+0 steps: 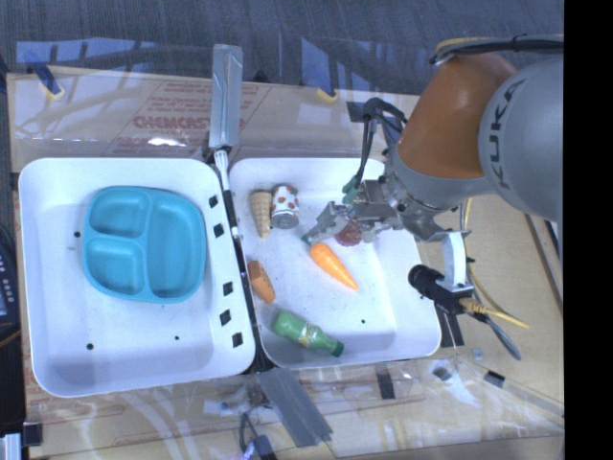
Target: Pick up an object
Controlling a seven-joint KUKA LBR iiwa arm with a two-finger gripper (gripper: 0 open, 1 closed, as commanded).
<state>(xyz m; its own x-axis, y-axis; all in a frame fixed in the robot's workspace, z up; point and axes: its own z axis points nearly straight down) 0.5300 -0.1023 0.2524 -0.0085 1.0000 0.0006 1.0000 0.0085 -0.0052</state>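
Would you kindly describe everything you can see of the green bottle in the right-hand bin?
The green bottle is small, glossy and plastic-looking, with a paler label band around its middle and a darker green neck end. It lies on its side on the floor of the right bin, near the front edge, its neck pointing toward the right. Nothing but the bin floor touches it: the orange piece by the divider and the carrot lie apart from it, and the gripper is farther back.

You can read "KUKA" in grey letters on the arm (508,127), running down its housing at right. The clear sheet (158,113) behind the left bin carries red print, something like "CHEMCAST", with smaller lines above it too blurred to read. The can (284,207) has a label you can't make out.
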